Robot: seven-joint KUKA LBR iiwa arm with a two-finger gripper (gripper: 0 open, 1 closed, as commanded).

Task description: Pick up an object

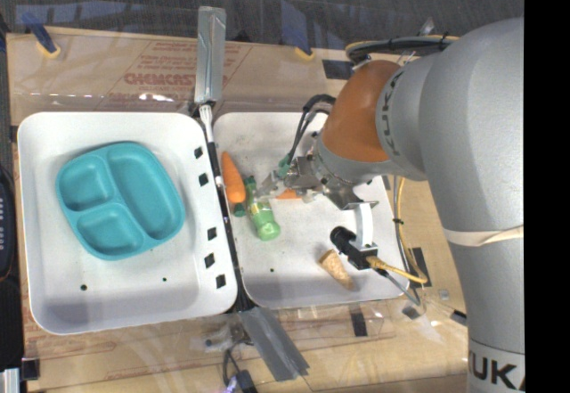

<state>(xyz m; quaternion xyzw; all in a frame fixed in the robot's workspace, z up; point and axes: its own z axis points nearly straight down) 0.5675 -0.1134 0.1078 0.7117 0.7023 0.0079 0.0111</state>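
Evidently the reaching step was in hand: the tool [298, 176] was lowered into the right bin [374, 289], just right of the carrot [233, 179] and green bottle [263, 220]. Its state could not be told. Next, alignment over one object was called for.

Teal divided plate [119, 198] in left bin [53, 302], carrot [233, 180] and green bottle [264, 220] in right bin [294, 293], pincer [292, 179] low beside them

Robotics lab: taped cardboard bench [107, 70], white bins [36, 204], industrial arm [454, 133].
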